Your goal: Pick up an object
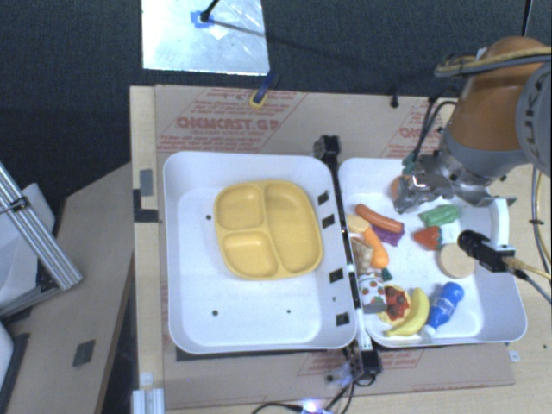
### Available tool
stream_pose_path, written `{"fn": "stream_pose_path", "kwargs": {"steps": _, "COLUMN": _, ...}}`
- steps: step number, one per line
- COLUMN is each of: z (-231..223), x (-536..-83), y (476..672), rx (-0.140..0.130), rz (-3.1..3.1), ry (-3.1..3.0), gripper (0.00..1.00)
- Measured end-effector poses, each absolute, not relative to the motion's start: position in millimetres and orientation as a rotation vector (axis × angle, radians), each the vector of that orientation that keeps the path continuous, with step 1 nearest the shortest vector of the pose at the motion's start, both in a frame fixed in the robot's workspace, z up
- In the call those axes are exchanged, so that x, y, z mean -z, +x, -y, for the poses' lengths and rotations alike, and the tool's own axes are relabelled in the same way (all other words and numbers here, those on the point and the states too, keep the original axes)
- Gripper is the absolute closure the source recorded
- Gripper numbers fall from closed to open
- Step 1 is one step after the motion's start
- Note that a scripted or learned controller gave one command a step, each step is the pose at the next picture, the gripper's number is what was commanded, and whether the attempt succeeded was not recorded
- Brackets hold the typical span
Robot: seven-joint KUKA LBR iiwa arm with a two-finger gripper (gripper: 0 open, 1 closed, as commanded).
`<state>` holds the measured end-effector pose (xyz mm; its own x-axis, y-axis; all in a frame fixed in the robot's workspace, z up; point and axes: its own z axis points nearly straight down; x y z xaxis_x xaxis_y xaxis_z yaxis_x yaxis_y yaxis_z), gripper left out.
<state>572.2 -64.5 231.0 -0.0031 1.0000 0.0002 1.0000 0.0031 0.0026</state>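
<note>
The gripper (412,195) is seen low over the back of the right bin (509,317), just above the hot dog (379,218); whether anything is pinched cannot be told. A banana (414,313), blue bottle (442,304) and green piece (442,215) are spread nearby. A yellow tray (263,228) is set in the left bin (185,257).
</note>
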Motion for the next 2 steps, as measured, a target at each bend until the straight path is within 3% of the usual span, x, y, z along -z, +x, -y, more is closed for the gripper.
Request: {"fn": "stream_pose_path", "kwargs": {"steps": 2, "z": 69, "x": -216, "y": 572.8, "rx": 0.0, "rz": -2.224, "ry": 2.219, "gripper": 1.0}}
